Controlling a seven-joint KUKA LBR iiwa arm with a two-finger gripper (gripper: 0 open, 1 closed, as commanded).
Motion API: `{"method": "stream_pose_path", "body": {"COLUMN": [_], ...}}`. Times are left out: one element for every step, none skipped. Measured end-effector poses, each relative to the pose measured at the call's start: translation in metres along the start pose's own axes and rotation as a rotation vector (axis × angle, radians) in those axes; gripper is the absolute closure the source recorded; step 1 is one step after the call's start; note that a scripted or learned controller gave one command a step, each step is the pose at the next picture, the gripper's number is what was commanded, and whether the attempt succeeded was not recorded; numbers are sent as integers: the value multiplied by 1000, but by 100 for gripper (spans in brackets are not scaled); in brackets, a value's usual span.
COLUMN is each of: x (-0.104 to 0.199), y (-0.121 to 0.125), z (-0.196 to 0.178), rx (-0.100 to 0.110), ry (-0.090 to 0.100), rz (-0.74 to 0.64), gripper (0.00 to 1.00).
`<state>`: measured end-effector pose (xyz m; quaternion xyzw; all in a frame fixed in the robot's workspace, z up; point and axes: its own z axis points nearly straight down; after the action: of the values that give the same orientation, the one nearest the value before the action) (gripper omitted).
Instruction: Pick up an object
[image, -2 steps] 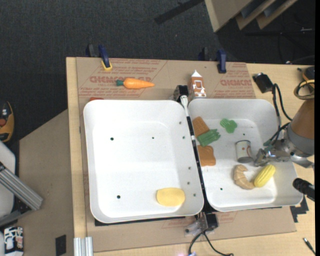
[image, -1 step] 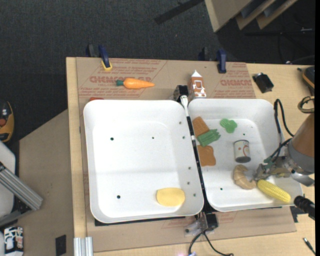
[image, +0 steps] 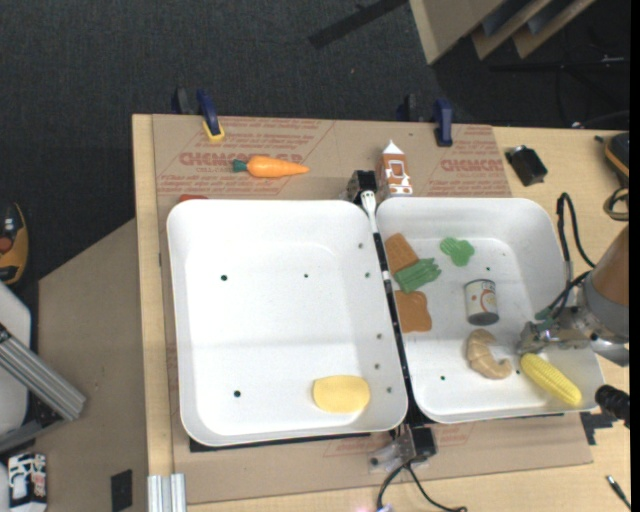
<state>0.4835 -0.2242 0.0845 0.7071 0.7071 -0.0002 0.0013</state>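
Note:
My gripper (image: 538, 338) hangs low over the right bin (image: 520, 225), near its right wall. It sits just above the upper end of a yellow corn cob (image: 551, 380) and to the right of a beige lumpy piece (image: 487, 355). A small grey can (image: 481, 301) stands a little to the upper left of the gripper. Further left in this bin lie two brown pieces (image: 407, 285), a green leafy piece (image: 418, 272) and a small green lump (image: 457, 250). A yellow oval piece (image: 341, 393) lies at the front of the left bin (image: 260, 300).
Outside the bins, an orange carrot (image: 272, 168) and a small carton (image: 396, 170) rest on the cardboard behind them. Two blue clamps (image: 210, 115) hold the board's back edge. Cables (image: 568, 240) run along the right bin's outer side.

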Motion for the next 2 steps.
{"method": "stream_pose_path", "body": {"x": [0,0], "y": [1,1], "z": [-11,-20], "rx": [-3,-6], "ry": [-1,-3], "rz": [1,2], "gripper": [100,100]}}
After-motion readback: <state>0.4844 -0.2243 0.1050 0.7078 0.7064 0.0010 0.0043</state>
